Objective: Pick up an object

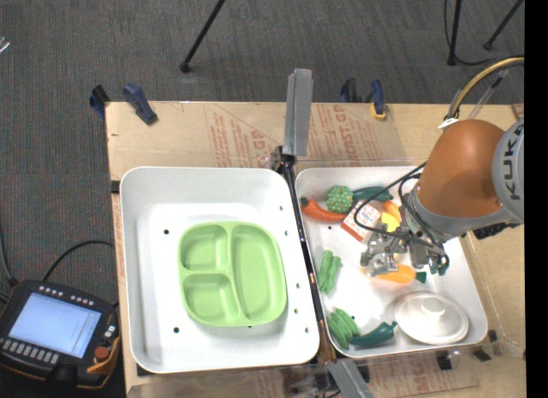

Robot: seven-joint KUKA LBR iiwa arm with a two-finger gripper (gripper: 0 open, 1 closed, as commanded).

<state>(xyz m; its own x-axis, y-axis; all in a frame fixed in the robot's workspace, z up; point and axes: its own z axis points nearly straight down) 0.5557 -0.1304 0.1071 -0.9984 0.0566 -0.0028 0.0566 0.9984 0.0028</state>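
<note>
Because the gripper (392, 258) hangs in the right bin (473, 295) directly over the orange toy (396, 276), which lies crosswise just above the white lid (431, 317), you need a short straight drop, though its grip state can't be told.

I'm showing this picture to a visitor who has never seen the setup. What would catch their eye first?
Probably the big orange band on the arm reaching in from the right, its claw low over the right bin among toy vegetables. Next, the light green divided plate alone in the left bin. A white lidded bowl sits in the right bin's near corner.
</note>
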